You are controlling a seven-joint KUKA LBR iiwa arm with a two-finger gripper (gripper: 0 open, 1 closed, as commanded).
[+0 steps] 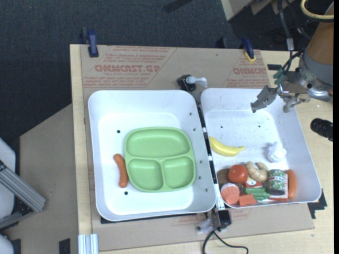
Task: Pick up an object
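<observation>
While tool (275, 99) hangs spread wide | left bin (106, 110): green tray (159, 159), sausage (122, 170) | right bin (296, 136): banana (225, 148)

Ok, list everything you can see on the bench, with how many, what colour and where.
shallow white plastic bins: two, white, side by side on the bench
green three-compartment plastic plate: one, green, middle of the left bin
orange toy sausage: one, orange, left bin, left of the plate
yellow toy banana: one, yellow, right bin, near the divide
crumpled white object: one, white, right bin
pile of toy food: several, mostly red, orange, green, right bin's near corner
blue clamps: two, blue, bench's far edge
hand: one, grey, over the right bin's far side
</observation>
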